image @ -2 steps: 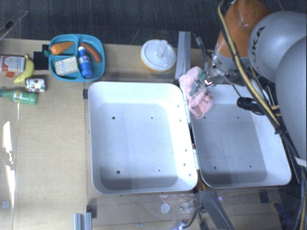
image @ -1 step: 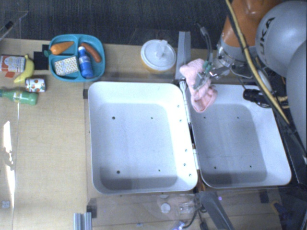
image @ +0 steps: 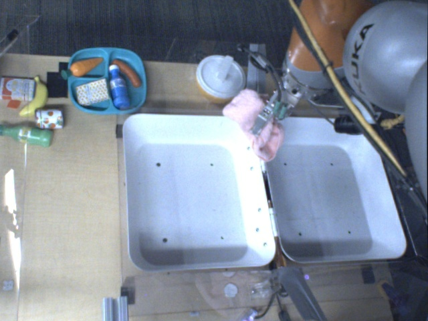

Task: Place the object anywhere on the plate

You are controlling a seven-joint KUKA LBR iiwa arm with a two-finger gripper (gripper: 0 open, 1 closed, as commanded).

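Note:
A soft pink cloth (image: pixel 249 108) hangs over the back end of the ridge between the two white bins. My gripper (image: pixel 270 113) reaches in from the upper right, and its fingers are pressed into the cloth's right side, shut on it. The cloth droops below the fingers toward the right bin (image: pixel 334 206). Far to the left, on the bench behind the left bin (image: pixel 194 192), sits the blue divided plate (image: pixel 136 62). An orange carrot (image: pixel 87 65), a blue bottle (image: pixel 119 87) and other toy foods lie in its compartments.
A white lidded bowl (image: pixel 219 76) stands just behind the bins, left of the gripper. At the bench's far left lie a banana (image: pixel 36 96), a small can (image: pixel 49 118), a green bottle (image: pixel 27 135) and a carton (image: pixel 16 87). The arm's grey and orange body (image: pixel 348 25) fills the upper right.

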